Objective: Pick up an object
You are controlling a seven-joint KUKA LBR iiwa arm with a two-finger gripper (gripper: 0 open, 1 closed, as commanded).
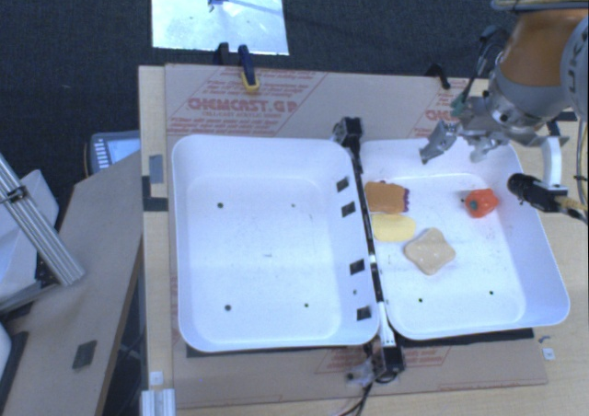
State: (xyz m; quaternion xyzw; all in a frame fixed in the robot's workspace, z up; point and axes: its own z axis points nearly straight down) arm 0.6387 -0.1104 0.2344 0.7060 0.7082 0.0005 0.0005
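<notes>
The bench carries two shallow white bins side by side, joined along a central seam with small black clips. The left bin (262, 248) occupies the middle of the frame; the right bin (515, 304) lies toward the right edge. Both rest on a sheet of printed cardboard (276, 101).

Four objects lie in the right bin. An orange-brown block with a purple edge (386, 197) sits near the seam in the bin's upper left part. Just below it, touching or nearly touching, lies a flat yellow piece (394, 228). Lower right of that, just beside it, lies a tan cushion-shaped piece (429, 250). A small red-orange object with a green tip (479, 203) lies apart from these, toward the bin's right wall.

The arm (543, 46) enters at the upper right of the frame, its orange band uppermost. The gripper (458, 145) hangs over the upper rim of the right bin, above and slightly left of the red-orange object and well apart from the three pieces near the seam. Its two fingers are spread wide, one fingertip at the left and one at the right, with nothing between them.

At the upper left of the frame a shiny square plate (221, 0) lies on dark carpet. A yellow-tipped clamp (247, 69) grips the cardboard's upper edge.
</notes>
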